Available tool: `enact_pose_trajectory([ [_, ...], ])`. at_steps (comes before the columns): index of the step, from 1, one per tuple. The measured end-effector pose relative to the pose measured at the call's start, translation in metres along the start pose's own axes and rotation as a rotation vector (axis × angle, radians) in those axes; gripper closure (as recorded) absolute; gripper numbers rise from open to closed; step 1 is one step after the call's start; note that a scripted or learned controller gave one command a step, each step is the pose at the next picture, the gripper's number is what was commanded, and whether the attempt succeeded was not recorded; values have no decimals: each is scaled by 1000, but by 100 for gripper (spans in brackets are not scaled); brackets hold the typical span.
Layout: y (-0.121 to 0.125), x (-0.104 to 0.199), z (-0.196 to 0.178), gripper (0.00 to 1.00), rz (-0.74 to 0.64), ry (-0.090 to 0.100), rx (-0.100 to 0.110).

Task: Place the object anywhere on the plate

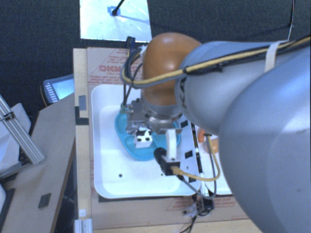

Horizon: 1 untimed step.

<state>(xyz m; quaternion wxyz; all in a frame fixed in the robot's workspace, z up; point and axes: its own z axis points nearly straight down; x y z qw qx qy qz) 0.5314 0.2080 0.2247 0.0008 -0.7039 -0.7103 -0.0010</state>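
Plate, blue and shallow, lies in the left white bin, mostly hidden under the arm's wrist. From the camera view, the gripper hangs low over the plate, and a small white block with dark spots shows at its tip; whether the gripper clasps that block I cannot tell. An orange thing peeks out in the right bin, behind the grey arm.

Arm is crowding the whole right side, covering most of the blue plate. Left bin floor is lying open left and front of the plate. Yellow cable is looping over the bin's front right.
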Motion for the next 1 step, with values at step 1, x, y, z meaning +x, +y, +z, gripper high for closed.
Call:
enact_pose_trajectory([
  [1,1,-3,0,0,4,-2,0],
])
